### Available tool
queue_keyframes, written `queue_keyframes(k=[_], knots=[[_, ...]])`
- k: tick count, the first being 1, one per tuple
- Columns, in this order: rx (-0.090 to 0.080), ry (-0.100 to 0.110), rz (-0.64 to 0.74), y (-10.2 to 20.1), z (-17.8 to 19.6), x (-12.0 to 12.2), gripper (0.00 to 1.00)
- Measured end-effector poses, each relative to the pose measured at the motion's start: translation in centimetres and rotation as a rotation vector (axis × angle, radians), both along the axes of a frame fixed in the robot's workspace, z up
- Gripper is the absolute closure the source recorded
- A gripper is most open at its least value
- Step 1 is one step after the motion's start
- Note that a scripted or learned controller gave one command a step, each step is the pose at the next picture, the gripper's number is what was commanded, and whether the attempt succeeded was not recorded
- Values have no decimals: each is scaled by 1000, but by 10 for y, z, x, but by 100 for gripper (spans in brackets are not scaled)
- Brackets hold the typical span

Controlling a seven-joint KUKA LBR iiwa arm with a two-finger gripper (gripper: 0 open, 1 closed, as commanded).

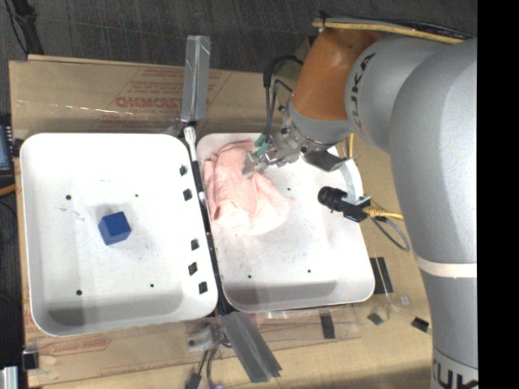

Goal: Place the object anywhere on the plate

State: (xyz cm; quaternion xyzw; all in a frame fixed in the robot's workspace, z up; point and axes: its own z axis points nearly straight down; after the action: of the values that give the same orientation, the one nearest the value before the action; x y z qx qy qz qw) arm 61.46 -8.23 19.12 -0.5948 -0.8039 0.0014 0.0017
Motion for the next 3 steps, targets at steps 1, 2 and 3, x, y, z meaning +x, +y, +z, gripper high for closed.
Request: queue_keyframes(k=[1,2,3], knots=[[0,-3,5,0,41,0,100],[1,0,410,44,32,-15,100],[2,0,815,83,36,-24,100]])
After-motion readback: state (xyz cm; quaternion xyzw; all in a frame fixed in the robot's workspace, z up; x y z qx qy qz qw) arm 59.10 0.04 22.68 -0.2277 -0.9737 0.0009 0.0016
